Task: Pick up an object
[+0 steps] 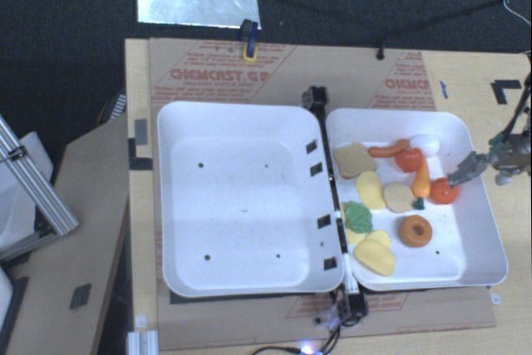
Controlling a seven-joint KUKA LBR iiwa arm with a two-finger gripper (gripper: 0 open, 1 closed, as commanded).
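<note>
On the bench we see two shallow white bins side by side, from the one camera looking down at a slant. We find the left bin (241, 195) bare across its floor, with wide open room from wall to wall. A dark hinge strip with small black clips runs down the seam where the two bins touch.

We see every item crowded into the right bin (478, 237). A tan bread slice (353, 160) lies near the seam. Beside it we note an orange sausage (388, 150), a red pepper (407, 160) and a white piece (426, 144) toward the far wall. A carrot (422, 177) lies slanted below them, its lower end close to a red tomato (444, 192). Toward the middle we see a pale yellow wedge (371, 190), a beige piece (398, 197), a green leafy piece (358, 217) and a brown doughnut (416, 230). A yellow piece (374, 253) sits near the front wall. We see bare floor along the right wall and the front right corner.

We see the gripper (462, 171) reaching in over the right rim, its tip just beside the tomato. Whether the fingers are spread or closed, we cannot tell; nothing shows between them.
</note>
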